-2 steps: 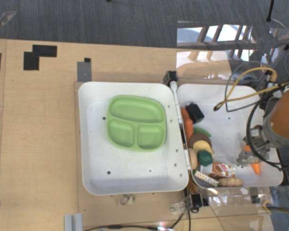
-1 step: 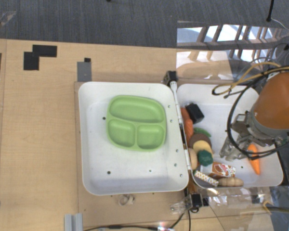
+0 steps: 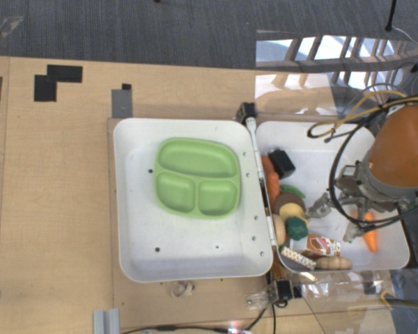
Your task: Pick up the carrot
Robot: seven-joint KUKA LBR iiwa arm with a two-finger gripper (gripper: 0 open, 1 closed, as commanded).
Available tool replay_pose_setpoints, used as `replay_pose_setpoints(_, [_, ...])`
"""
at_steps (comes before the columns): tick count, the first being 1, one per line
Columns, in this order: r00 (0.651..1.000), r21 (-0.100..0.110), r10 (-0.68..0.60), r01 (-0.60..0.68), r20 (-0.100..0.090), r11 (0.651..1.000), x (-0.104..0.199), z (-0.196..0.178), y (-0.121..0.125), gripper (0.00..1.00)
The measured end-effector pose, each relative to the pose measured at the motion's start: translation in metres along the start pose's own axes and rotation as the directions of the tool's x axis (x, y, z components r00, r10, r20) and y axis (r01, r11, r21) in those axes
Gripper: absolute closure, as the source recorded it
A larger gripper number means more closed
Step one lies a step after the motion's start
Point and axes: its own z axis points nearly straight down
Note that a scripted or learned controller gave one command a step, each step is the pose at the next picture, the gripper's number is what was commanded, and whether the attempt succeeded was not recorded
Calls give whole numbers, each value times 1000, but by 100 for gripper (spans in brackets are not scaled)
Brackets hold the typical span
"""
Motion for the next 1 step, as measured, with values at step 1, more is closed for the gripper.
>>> replay_pose_setpoints(1, [958,2,-288,288,0,958,51,36,-10,0])
